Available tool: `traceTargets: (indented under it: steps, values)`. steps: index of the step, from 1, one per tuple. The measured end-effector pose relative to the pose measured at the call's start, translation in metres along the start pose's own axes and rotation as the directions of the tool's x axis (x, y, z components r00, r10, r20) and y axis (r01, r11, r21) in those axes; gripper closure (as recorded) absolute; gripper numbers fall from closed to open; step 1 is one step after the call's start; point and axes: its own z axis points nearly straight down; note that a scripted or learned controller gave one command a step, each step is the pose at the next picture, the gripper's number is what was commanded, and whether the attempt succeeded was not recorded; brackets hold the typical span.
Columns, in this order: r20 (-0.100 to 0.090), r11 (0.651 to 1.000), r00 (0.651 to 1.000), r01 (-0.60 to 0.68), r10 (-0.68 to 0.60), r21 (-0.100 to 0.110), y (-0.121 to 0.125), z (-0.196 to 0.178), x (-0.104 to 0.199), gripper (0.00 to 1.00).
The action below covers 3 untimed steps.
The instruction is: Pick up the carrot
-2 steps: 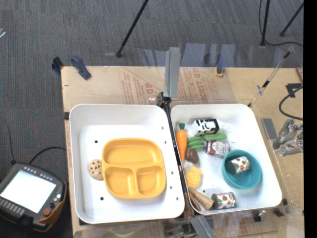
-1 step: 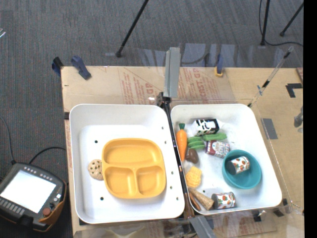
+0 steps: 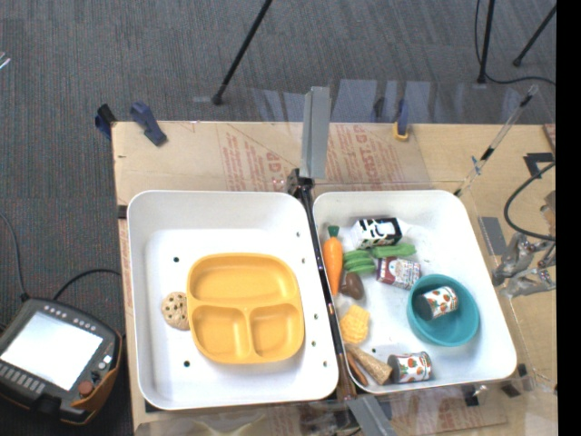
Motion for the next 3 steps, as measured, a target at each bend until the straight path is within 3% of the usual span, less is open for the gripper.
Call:
traceTargets:
  steps: [1,2,3]
  values:
    - [0.006,1.0,1.0,-0.005,0.005,0.004,0.011,0.021,-0.001,1.0]
    - [0.012,0.992,0.992,0.128,-0.128,0.01,-0.003,-0.041,-0.009,1.0]
    - [0.014,0.964,0.964,0.264,-0.264,0.017,0.0,-0.15,0.003,1.0]
